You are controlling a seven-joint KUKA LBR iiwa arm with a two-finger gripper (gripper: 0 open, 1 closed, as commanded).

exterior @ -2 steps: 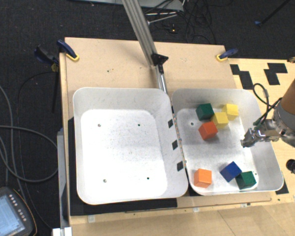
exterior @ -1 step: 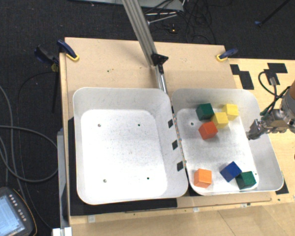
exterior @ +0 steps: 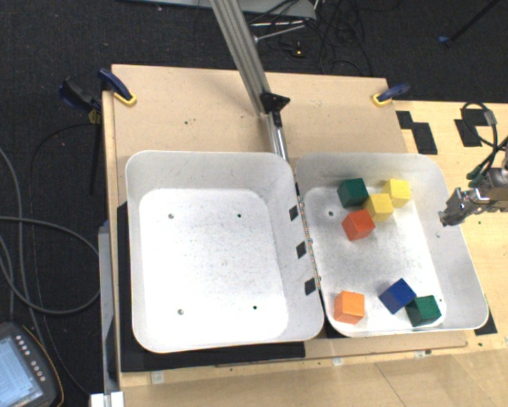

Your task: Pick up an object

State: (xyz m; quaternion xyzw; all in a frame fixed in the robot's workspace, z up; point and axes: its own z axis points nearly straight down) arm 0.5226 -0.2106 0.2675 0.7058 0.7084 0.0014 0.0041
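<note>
I see the gripper (exterior: 454, 212) hanging at the right rim of the right bin (exterior: 457, 253); whether it is wide or narrow I cannot tell. Nothing is in it. The nearest pick, I judge, is the yellow cube (exterior: 399, 191) just inside that rim, left of the gripper, beside a second yellow cube (exterior: 380, 205).

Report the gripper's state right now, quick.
Gripper: cannot be told whether open or closed; it sits over the right edge of the right bin, with no block seen in it.
</note>
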